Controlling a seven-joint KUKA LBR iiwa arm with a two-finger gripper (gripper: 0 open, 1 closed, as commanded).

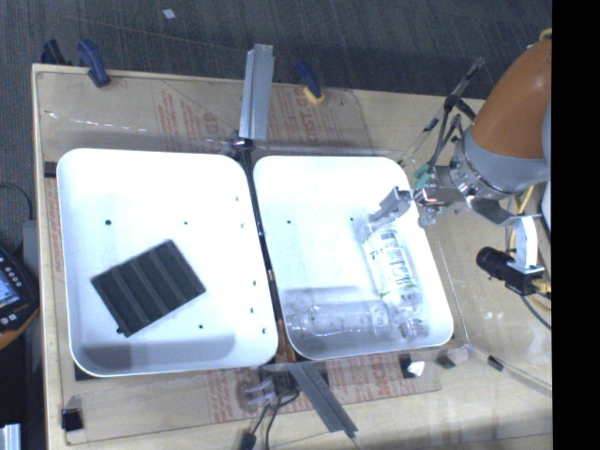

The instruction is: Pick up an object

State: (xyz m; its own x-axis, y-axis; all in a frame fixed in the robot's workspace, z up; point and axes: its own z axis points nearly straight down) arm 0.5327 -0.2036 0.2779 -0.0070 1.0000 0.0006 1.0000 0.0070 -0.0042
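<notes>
two clear plastic bottles in the right bin (281,181): labelled bottle (392,268) lying lengthwise along the bin's right side, cap end toward the near wall; second clear bottle (342,319) lying crosswise along the near wall, almost meeting the first at the near right corner. dark ribbed flat panel (148,286) lying at an angle in the left bin (75,172), well apart from both bottles. pincer (392,204) hovering over the far right part of the right bin, just beyond the far end of the labelled bottle, close to it but with nothing visibly held. impossible to tell whether open or closed, since too small and blurred against the white bin. grey arm with orange band (514,101) reaching in from the right, over the pale worktop (141,111). likely step: approach, with no grasp made yet. next move probably calls for shifting slightly toward the near side to sit over the labelled bottle's body, turning to span its narrow width, then lowering; smooth round plastic judged likely to roll or slip.
</notes>
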